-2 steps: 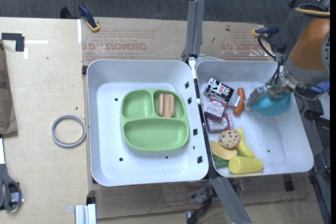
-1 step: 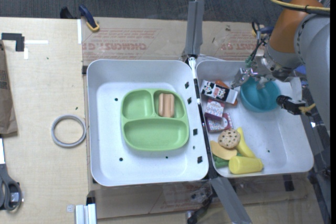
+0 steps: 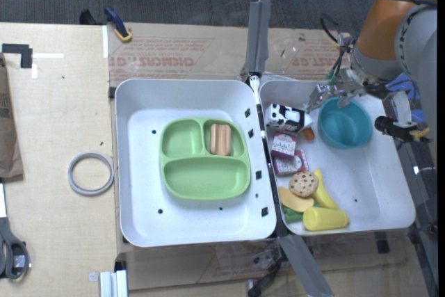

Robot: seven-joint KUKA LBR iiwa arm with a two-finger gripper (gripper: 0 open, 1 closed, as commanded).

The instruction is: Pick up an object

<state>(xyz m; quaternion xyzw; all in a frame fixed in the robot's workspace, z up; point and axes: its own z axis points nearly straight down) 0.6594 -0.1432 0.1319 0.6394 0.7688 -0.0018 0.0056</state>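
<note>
At far left we see a roll of tape (image 3: 90,173) lying on the bench (image 3: 55,115), well apart from both bins. The left bin (image 3: 132,149) holds a green divided plate (image 3: 206,158), and a toy hot dog (image 3: 220,139) lies in its upper right compartment, long axis running up and down the view. A ridge where the two rims meet separates it from the right bin (image 3: 389,198), where the pickable things crowd the left wall: a black-and-white cow toy (image 3: 285,116) at the top, a red snack packet (image 3: 286,153) below it, then a cookie (image 3: 303,183), a banana (image 3: 324,193) leaning down to the right, and a yellow cylinder (image 3: 325,219) lying crosswise at the bottom.

Further right stands a blue bowl (image 3: 345,124). The gripper (image 3: 332,91) sits just above the bowl's upper left rim, near the top wall of the right bin; we cannot tell how its jaws stand, and we see nothing gripped.

We judge the bowl to be the nearest candidate, lying just below and to the right of the claw, with the cow toy a little to its left. The bin's top wall and the bowl's rim are what stand closest in the way of a descent.
</note>
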